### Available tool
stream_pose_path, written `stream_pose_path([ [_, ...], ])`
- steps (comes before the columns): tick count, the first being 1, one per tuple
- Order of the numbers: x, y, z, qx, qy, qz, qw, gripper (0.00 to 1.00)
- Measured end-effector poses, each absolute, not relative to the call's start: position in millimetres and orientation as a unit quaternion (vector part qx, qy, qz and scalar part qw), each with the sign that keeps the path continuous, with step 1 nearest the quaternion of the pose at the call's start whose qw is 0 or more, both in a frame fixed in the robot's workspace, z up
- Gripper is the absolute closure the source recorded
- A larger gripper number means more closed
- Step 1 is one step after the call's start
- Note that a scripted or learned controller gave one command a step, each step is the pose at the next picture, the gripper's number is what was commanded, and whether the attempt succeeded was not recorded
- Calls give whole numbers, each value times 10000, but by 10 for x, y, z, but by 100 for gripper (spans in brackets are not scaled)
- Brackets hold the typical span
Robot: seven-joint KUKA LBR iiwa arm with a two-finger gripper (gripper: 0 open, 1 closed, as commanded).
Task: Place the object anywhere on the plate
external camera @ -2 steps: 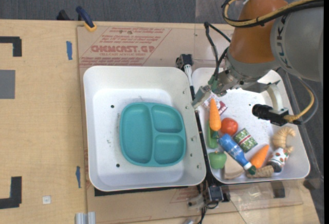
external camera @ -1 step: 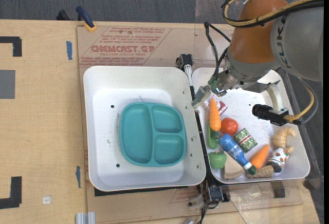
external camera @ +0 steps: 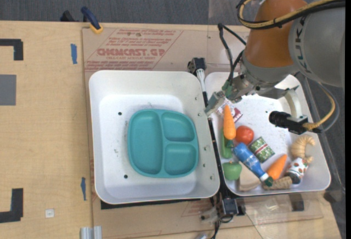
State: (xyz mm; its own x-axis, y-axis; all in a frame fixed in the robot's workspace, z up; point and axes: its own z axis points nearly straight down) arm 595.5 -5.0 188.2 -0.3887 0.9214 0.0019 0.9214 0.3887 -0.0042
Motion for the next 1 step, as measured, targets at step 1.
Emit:
stream_pose_path([
  [1,5955,-50,1882,-5529,-8333,12,19,0],
])
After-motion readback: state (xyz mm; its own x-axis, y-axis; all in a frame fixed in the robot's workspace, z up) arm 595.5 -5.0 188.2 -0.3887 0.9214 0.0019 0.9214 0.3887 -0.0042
